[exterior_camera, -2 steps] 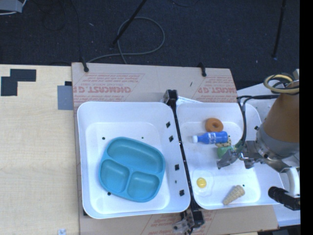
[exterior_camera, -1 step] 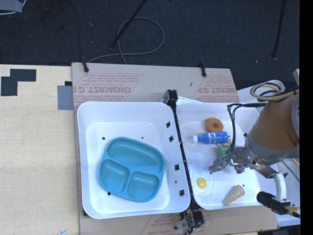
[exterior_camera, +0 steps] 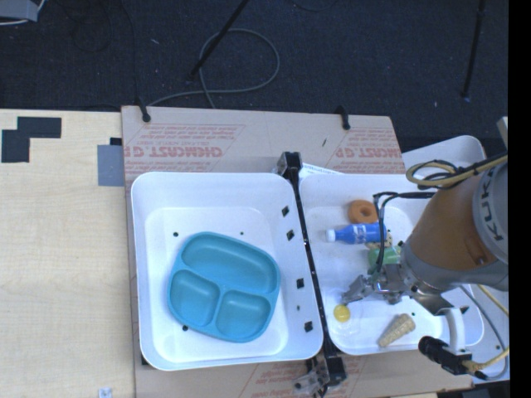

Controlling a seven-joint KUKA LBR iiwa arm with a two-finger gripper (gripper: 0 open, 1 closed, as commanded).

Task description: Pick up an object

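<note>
Bright, even overhead light; soft overall focus

The two white bins [exterior_camera: 141, 222] glare near to blown-out, their walls showing only as faint grey shading; the gripper [exterior_camera: 365, 288] casts a weak, short shadow on the bin floor beneath it; the dark floor far above it is dim and grainy; edges everywhere are slightly blurred; colours lean blue.
</note>
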